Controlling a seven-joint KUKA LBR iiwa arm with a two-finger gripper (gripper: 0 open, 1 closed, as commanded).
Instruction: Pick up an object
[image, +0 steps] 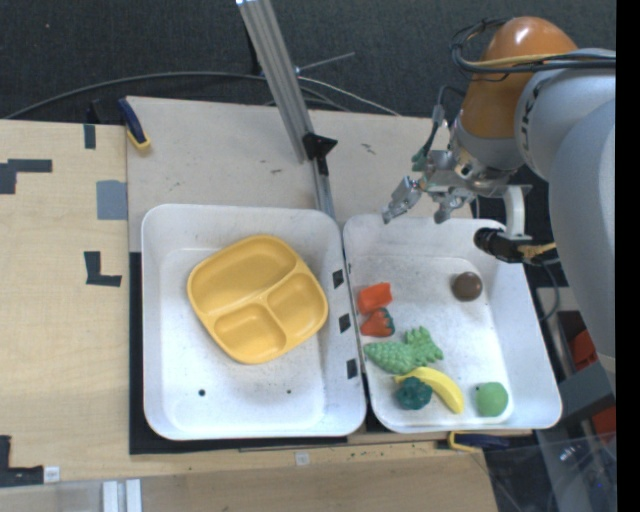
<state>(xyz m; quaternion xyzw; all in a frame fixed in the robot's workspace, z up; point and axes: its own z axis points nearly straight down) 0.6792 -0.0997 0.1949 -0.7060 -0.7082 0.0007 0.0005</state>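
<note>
- Camera view: the fingers (402, 200) of the gripper (425, 203) stand apart and released, with nothing between them. They hover over the far rim of the right bin (520, 300), near its back left corner.
- Step in hand, as I judge it: the approach. No object is picked yet; every candidate lies in the right bin, nearer the camera than the gripper.
- Nearest candidates: a brown ball (466, 286) alone by the right wall, and an orange-red piece (374, 296) touching a strawberry (378, 322) against the left wall.
- Further forward: a green leafy toy (405, 350), a banana (437, 387) touching a small dark green piece (412, 394), and a lime-green round fruit (491, 399) at the front right.
- The next move calls for travel toward the camera, then a descent over one item. The brown ball seems the easiest, since bare floor surrounds it; being round, it may roll out of the pinch.
- Edges: the red pieces hug the wall shared with the left bin (160, 300), leaving little room for a finger on that side. The banana cluster is crowded.
- Open room: the back middle floor of the right bin is bare. The left bin holds a yellow divided plate (257, 297); a slanted metal rail (283, 85) rises from the tabletop (200, 150) left of the gripper.
</note>
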